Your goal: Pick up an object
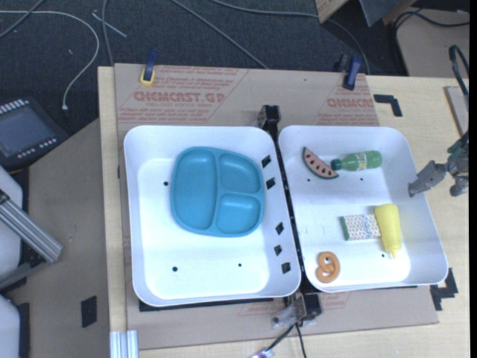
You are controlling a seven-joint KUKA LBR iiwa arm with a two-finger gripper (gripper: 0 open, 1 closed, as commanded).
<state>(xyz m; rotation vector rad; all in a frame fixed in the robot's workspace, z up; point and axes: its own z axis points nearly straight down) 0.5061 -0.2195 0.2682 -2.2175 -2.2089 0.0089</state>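
The right bin [328, 207] holds a watermelon slice [318, 164], a green bottle [358, 160] lying on its side, a yellow bottle [388, 228], a small patterned packet [359, 227] touching the yellow bottle, and a pretzel [327, 267] near the front rim. My gripper [438, 187] hangs at the far right edge, just outside that bin's right rim. It is open, with nothing between its fingers, and stands apart from every object.
In the left bin [209, 267] lies a blue divided plate [218, 192]. A black divider with clips [277, 200] runs between the bins. Blue clamps [149, 71] hold the cardboard backing at the rear. Cables lie on the floor behind.
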